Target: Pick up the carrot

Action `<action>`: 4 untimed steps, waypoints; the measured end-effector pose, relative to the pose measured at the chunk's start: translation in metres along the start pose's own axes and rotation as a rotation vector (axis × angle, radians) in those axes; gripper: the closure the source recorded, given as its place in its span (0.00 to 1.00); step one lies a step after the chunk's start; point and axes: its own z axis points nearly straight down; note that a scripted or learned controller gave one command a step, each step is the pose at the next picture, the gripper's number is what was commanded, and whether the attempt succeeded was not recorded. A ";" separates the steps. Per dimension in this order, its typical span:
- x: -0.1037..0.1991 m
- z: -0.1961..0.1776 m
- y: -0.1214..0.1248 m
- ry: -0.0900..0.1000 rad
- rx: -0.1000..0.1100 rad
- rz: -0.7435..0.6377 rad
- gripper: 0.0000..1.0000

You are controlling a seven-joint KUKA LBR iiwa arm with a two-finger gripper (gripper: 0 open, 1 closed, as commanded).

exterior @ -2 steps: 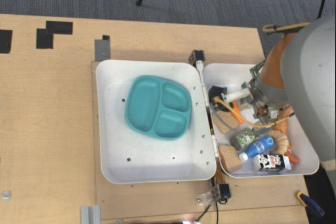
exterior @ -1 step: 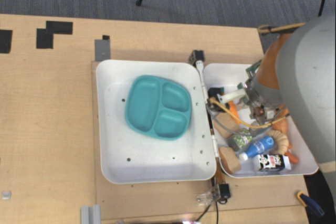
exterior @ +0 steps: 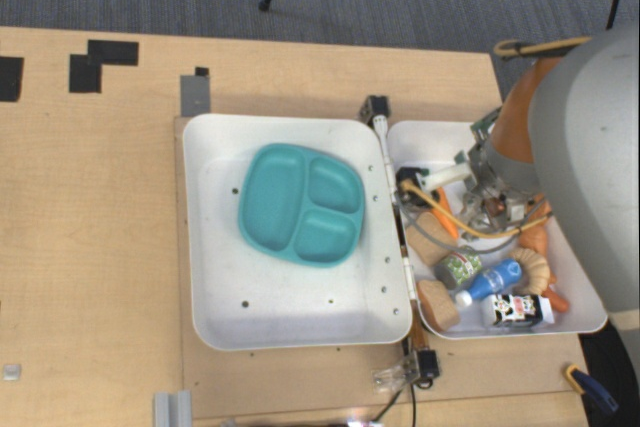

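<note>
Over the right-hand white bin [exterior: 590, 310] the grey arm [exterior: 590, 165] reaches in from the right, its orange band [exterior: 515, 120] showing just above the wrist, and the gripper [exterior: 490, 200] hangs low among the clutter in the upper middle of that bin. Whether the fingers are open or closed cannot be told, since the wrist and cabling hide them from above. A carrot [exterior: 538, 237] lies along the bin's right side, just beside and below the gripper, partly covered by the arm; nothing is seen between the fingers. A thin orange stick [exterior: 440, 213] slants across the bin to the gripper's left. Nearer the front of the bin lie a small green can [exterior: 461, 267], a blue bottle [exterior: 492, 281] with a white cap, a tan wedge-shaped piece [exterior: 437, 303] and a black-and-white carton [exterior: 518, 310]. On the tabletop [exterior: 90, 245] beside it, the left white bin [exterior: 205, 305] holds a teal divided plate [exterior: 300, 205], well apart from the gripper.
</note>
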 end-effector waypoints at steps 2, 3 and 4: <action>0.036 -0.088 -0.067 -0.001 0.005 -0.062 1.00; 0.033 -0.085 -0.064 -0.008 0.005 -0.056 0.00; -0.007 -0.084 -0.080 -0.012 0.005 -0.076 0.00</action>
